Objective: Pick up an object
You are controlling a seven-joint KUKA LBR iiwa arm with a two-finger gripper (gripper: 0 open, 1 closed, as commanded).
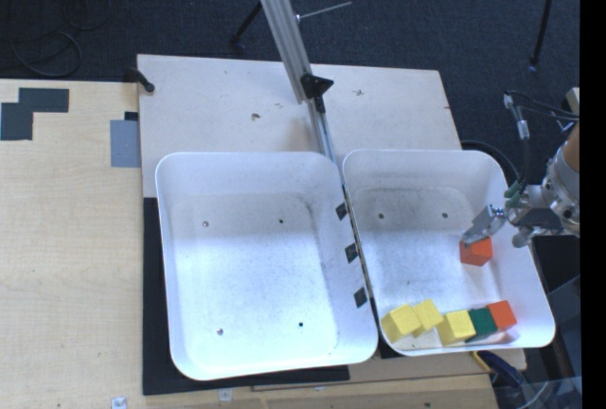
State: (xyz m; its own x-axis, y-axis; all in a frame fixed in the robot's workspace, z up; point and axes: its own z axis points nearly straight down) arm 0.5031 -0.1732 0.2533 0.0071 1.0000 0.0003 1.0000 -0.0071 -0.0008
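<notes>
1. Camera view: my jaws [481,229] sit over the right bin [417,172], near its right wall, arm coming in over the bench's right edge.
2. Orange-red block [476,251] is directly under the tip, touching or just below it. Can't tell whether the jaws are clenched on it or released; fingers too small and blurred.
3. Along the right bin's front wall, a row: two yellow blocks [413,317], another yellow block [457,326], a green block [483,321], an orange block [502,313], packed side by side.
4. Left bin [189,180] sits beside it, rims touching along the centre.
</notes>
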